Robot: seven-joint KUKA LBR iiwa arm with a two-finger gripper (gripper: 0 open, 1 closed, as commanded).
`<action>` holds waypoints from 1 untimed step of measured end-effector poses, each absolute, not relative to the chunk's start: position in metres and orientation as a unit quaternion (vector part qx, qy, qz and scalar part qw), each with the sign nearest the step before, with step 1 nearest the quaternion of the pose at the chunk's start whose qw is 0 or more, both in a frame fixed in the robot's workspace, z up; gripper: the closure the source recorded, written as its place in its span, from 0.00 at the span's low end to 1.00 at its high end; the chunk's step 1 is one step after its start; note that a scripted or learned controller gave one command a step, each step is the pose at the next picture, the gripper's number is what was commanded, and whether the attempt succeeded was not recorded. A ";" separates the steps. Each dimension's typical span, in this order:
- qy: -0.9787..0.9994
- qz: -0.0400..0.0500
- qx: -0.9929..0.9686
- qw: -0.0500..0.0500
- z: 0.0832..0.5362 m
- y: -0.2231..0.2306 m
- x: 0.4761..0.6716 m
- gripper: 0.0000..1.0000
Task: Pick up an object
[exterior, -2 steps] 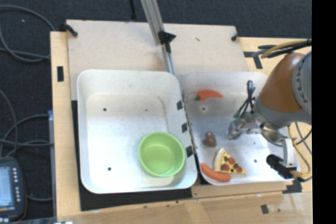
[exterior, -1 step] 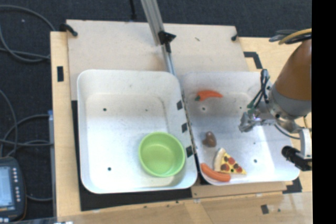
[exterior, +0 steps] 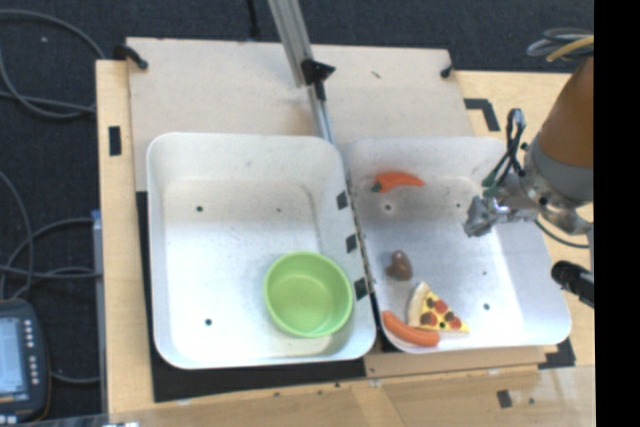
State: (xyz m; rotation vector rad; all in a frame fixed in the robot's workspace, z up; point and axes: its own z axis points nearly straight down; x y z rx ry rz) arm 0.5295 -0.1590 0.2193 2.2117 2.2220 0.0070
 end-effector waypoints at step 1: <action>0.709 0.002 0.705 0.002 0.249 -0.160 0.531 1.00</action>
